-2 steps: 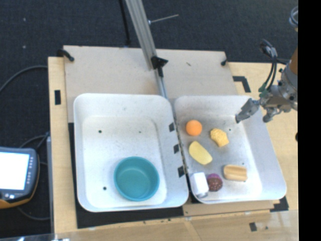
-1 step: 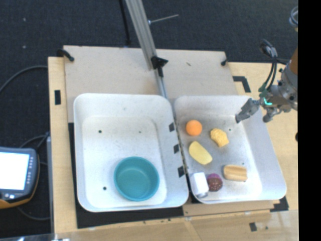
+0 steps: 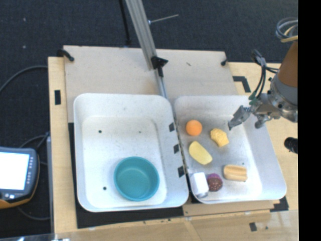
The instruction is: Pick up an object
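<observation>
Gripper (image 3: 249, 116) hangs over the right bin (image 3: 268, 157), near its far right corner, fingers spread and nothing between them. Nearest to it is a small yellow lump (image 3: 219, 137), lying just in front of the fingertips toward the bin's middle, apart from its neighbours. It looks like a toy food piece: probably light, stiff or a little spongy, with a bumpy surface that should give the fingers some purchase. Its narrow waist, taken across the short side, seems the safest hold.

An orange ball (image 3: 194, 128) sits beside it toward the bin's left wall; round and smooth, it may roll away from a closing pinch. A pale yellow wedge (image 3: 200, 153) lies mid-bin, flat and low, harder to get under. Along the near edge are a tan roll (image 3: 235, 172), a dark red ball (image 3: 214, 183) and a white block (image 3: 200, 184), the last two touching and crowded into the near left corner, which leaves little finger room.

The left bin (image 3: 90, 114) carries a teal bowl (image 3: 136, 178) near its front edge.
</observation>
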`<action>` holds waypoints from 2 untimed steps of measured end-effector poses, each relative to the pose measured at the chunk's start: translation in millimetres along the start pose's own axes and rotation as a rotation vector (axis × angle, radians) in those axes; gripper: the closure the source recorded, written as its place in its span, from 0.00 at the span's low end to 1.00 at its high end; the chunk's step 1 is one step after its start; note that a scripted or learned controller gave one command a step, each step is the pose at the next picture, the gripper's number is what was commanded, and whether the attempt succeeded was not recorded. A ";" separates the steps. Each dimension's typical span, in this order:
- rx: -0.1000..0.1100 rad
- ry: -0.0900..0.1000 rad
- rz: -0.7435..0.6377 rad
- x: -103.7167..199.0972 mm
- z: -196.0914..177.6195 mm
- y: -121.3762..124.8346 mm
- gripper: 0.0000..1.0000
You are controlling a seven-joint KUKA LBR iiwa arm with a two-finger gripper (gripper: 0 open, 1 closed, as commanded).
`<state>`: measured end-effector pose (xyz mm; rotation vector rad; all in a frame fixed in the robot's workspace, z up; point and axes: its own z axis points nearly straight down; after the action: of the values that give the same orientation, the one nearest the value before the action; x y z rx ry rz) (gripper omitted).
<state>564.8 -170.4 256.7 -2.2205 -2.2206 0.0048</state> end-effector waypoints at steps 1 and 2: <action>0.002 0.001 0.000 -1.9 63.3 2.5 0.00; 0.001 0.001 0.001 0.8 109.2 -4.9 0.00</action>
<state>559.6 -169.7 147.5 -2.2203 -2.2189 0.0053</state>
